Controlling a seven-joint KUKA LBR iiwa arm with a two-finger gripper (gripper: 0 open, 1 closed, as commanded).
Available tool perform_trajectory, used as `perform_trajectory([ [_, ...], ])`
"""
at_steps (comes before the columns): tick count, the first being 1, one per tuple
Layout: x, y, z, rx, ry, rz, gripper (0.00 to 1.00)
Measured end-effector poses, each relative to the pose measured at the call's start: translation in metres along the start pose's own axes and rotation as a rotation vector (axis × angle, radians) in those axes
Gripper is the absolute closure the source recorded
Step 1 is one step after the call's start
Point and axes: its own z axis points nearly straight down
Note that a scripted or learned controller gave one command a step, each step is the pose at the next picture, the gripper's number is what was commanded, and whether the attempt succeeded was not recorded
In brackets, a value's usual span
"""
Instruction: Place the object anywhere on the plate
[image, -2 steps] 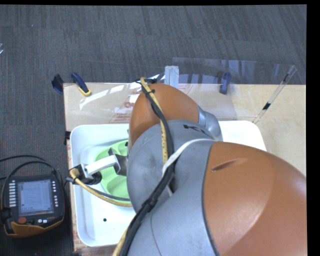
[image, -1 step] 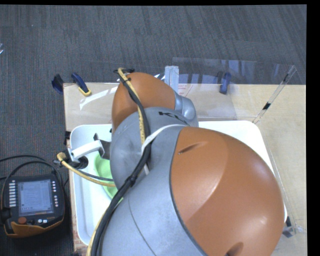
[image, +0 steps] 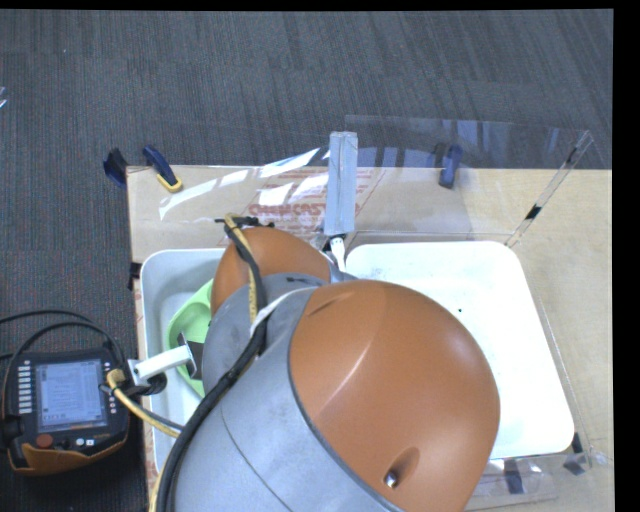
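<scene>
Plate (image: 190, 322) peeks out green at middle left beneath our arm (image: 340, 400); we cannot tell how the jaws stand.

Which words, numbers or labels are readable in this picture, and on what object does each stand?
None can be read.
Teach pendant screen: content shows, too small and blurred to read.
Arm, white bins, green plate: no text visible.

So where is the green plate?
The green plate sits in the left bin in the camera view, mostly hidden under the robot arm, with just its left edge showing near the bin's left wall.
</scene>
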Motion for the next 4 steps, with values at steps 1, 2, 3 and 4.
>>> perform_trajectory([
  [1,-0.008,0.004,-0.171,-0.001,-0.015,-0.370,1.00],
  [2,-0.034,0.047,-0.071,0.001,-0.018,-0.269,1.00],
  [3,-0.008,0.104,-0.046,0.002,-0.018,-0.226,1.00],
  [4,-0.021,0.063,-0.152,0.000,-0.013,-0.244,1.00],
])
